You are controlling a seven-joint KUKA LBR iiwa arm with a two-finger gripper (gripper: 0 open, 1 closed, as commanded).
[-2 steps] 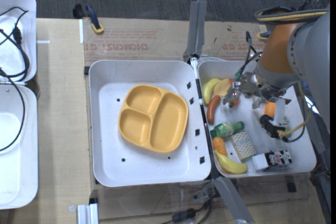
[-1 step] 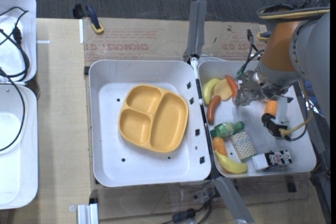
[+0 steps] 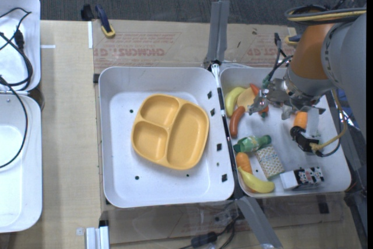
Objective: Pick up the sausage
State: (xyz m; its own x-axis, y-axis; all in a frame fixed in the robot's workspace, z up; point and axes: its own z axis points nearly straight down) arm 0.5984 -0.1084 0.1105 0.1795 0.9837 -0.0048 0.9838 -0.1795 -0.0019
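The sausage, a short red-orange link, lies upright along the left wall of the right bin, just below a yellow-green banana. My gripper hangs over the upper middle of that bin, a little to the right of the sausage and apart from it. Its fingers stand open with nothing between them. The grey arm with its orange band reaches in from the right.
The right bin also holds a peach-coloured wedge, a green vegetable, a carrot, a second banana, a speckled cracker, an orange piece and a black-and-white toy. A yellow divided plate sits in the left bin.
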